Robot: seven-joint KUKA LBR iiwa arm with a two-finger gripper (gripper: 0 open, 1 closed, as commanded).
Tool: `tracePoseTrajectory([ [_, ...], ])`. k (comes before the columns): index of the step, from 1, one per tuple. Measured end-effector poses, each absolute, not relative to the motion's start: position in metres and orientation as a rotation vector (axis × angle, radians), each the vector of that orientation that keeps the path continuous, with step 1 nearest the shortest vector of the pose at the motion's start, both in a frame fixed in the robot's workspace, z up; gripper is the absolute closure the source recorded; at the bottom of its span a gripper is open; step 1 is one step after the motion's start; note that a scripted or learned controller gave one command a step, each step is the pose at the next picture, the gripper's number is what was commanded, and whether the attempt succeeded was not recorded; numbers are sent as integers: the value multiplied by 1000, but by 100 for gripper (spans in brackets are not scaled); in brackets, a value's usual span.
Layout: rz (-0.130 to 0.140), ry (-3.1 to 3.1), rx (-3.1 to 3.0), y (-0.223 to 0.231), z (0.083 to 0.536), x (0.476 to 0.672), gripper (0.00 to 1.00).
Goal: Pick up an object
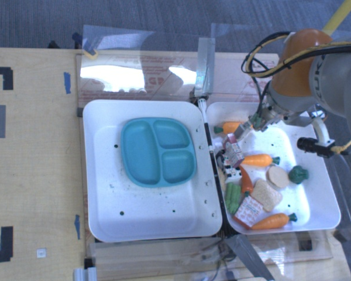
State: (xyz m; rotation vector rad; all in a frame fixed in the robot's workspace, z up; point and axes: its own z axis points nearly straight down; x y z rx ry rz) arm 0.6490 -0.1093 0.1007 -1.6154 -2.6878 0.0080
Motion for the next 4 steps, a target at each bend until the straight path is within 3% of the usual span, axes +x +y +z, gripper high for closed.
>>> tracePoseTrajectory([
  [1,-4,-2534,-1864,-128,87,587,0],
  [2,-4,-2766,-1511,-121,89,552,0],
  [3,-10,-2771,-1515,-121,101,555,100],
  [4,-14,-2773,-1519,-120,111,556,100],
])
